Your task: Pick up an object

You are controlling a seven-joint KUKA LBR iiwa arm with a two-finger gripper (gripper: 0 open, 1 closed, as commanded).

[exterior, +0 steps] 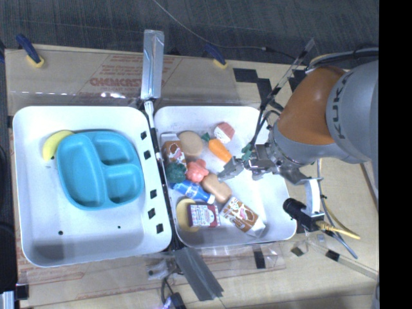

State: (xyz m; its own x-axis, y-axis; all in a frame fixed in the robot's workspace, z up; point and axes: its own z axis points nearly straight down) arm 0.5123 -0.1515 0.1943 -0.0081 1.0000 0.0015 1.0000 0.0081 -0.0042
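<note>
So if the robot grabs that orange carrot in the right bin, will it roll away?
The carrot looks like a small, smooth plastic toy, so it is probably light and stiff. Its rounded, tapered shape could let it roll or slip aside. Neighbours such as the potato crowd it, which may limit rolling.

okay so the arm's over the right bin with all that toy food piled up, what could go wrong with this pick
1. The pincer sits beside the carrot and the pink toy, which are packed close together, so it may nudge or catch a neighbour.
2. The two cartons lie close against the right bin front wall, so they could be awkward to grasp.
</note>
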